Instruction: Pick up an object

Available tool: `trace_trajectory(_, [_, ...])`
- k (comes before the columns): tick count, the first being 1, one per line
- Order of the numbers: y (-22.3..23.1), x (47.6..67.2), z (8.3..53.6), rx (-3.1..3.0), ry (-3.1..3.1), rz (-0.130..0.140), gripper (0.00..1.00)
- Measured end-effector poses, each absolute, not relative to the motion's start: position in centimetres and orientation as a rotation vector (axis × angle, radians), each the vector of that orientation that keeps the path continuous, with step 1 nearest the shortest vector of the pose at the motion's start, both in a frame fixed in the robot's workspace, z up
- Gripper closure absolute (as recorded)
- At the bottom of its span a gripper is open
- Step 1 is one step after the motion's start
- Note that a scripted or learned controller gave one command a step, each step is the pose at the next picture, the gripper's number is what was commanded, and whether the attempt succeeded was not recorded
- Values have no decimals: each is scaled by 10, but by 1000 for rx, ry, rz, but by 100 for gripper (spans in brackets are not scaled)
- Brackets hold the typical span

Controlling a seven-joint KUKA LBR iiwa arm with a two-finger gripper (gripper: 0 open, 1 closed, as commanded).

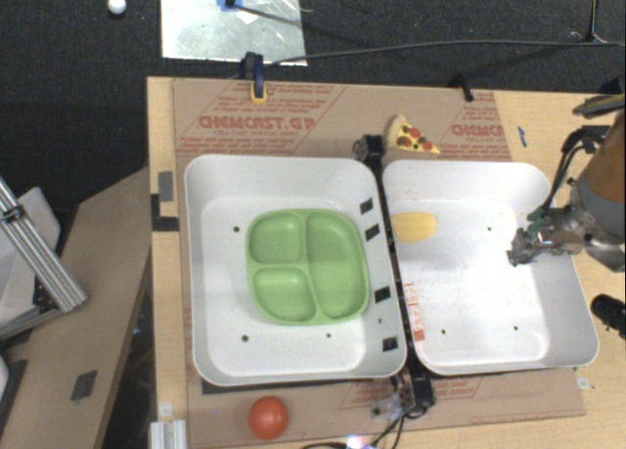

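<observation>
Hovering gripper (521, 250) over rt bin (469, 344), lemon (414, 227) apart

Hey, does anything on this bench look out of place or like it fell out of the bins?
Yes. A toy pizza slice lies on the board beyond the right bin, and a red-orange ball sits on the board in front of the left bin. Both are outside the bins. Nothing looks spilled or broken.

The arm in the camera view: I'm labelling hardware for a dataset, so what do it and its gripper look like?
The arm shows as a rounded grey body with a tan-orange band on it and dark cables looping along its upper side. The gripper is a small grey metal assembly with darker parts, too blurred for markings.
</observation>
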State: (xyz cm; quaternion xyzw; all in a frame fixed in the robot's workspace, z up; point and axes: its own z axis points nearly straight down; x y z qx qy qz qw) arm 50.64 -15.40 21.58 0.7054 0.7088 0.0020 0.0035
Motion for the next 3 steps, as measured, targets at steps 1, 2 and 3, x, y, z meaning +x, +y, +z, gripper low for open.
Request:
trace_trajectory(1, [-154, 508, 230, 2213, 2225, 4, 100])
trace_trajectory(2, [-103, 526, 240, 2208, 2232, 6, 100])
trace_trajectory(3, [-49, 544, 228, 2209, 2232, 5, 100])
